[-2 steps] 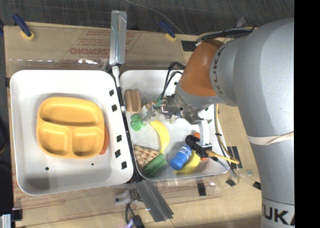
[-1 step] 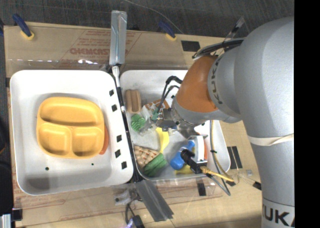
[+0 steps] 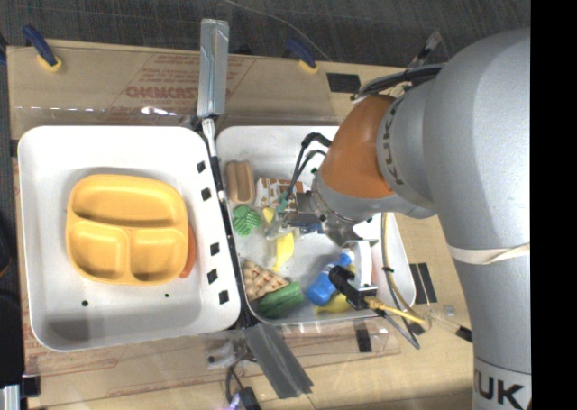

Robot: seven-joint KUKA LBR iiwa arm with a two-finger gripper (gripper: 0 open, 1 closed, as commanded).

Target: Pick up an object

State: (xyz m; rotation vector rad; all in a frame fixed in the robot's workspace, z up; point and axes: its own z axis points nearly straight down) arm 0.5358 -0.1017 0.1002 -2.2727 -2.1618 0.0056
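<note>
Reaching from the right, bent down over the right bin [image 3: 404, 284], hand [image 3: 287, 215] among toys; grip state unclear.

Arm [image 3: 478, 156], right side of frame: large rounded light-grey casings, smooth and matte. Orange band [image 3: 361, 151] above the wrist, centre right. Dark "KUKA" lettering along the edge of the grey casing beside the band, and again at lower right. Black cables loop from the wrist area; another thin cable trails toward lower centre.
</note>
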